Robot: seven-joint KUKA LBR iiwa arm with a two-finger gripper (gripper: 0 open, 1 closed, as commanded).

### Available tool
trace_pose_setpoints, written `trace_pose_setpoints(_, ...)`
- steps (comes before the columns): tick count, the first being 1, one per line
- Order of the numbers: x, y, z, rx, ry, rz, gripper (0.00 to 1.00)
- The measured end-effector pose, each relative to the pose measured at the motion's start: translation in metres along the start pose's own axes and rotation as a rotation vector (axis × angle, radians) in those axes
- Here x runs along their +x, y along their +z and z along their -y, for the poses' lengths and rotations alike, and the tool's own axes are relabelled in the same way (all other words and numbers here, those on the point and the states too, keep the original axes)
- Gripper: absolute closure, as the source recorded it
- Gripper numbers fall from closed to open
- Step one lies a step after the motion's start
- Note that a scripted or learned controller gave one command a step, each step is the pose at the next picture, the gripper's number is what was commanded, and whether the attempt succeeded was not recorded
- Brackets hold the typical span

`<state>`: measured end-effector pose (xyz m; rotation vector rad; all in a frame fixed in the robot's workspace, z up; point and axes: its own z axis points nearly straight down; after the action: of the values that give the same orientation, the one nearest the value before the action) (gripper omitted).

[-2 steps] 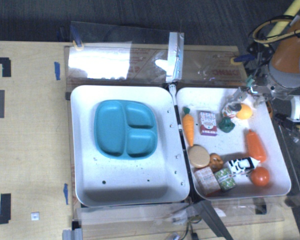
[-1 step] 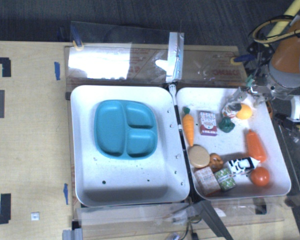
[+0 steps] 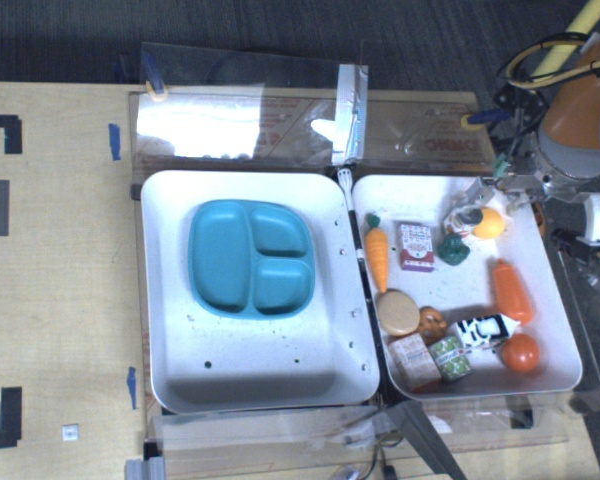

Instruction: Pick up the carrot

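Gripper (image 3: 472, 215) over the right bin's far corner, state unreadable; carrot (image 3: 377, 251) lies well left, likely untouched.

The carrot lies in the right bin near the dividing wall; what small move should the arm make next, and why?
Probably the gripper should travel left across the right bin toward the carrot. It now sits at the bin's upper right, beside the yellow ball, well apart from the carrot, which lies lengthwise against the left wall with its green top pointing away from the camera.
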<state>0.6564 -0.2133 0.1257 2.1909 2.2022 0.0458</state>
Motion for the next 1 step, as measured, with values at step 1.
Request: trace_pose_setpoints(1, 0.0000, 0.0001, 0.0001, 0.000, -0.006, 0.001, 0.00)
